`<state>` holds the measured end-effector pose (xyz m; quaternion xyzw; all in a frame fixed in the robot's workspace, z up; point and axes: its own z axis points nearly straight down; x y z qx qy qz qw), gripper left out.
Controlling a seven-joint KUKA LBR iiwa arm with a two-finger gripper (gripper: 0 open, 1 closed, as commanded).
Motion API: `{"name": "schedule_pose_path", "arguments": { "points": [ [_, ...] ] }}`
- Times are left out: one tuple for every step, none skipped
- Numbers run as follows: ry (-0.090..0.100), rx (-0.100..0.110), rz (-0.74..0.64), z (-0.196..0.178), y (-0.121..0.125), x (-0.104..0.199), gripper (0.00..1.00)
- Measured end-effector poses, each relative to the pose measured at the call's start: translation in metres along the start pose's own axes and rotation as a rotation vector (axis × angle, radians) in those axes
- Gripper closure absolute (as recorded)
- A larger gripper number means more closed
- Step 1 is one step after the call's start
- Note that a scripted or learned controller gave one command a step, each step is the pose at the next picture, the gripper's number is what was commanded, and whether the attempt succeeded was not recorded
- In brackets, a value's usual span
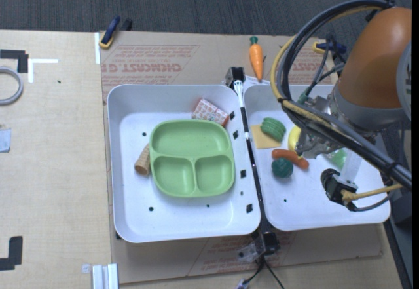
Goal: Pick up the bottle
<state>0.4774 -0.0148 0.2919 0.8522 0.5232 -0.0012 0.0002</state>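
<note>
Hovering over the right bin [314, 215], the gripper [313, 145] seems mid-approach; finger state unreadable, bottle yet to be found.

One fixed camera looks down at a slant on both bins [124, 170]. The arm [383, 58] enters from three o'clock.

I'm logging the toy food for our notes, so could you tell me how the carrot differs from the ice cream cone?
The carrot is orange with a green top; the ice cream cone is tan. The carrot lies on the cardboard outside the bins, behind the right bin; the cone lies inside the left bin, beside the green tray. The carrot looks slimmer than the cone. Both are small, tapered and lying down.
</note>
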Motion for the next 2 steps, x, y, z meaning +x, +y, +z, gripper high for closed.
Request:
{"name": "schedule_pose_path", "arguments": {
  "points": [
    [0.0, 0.002, 0.044, 0.067, -0.037, 0.073, 1.0],
    [-0.001, 0.001, 0.175, 0.002, -0.074, 0.145, 1.0]
  ]
}}
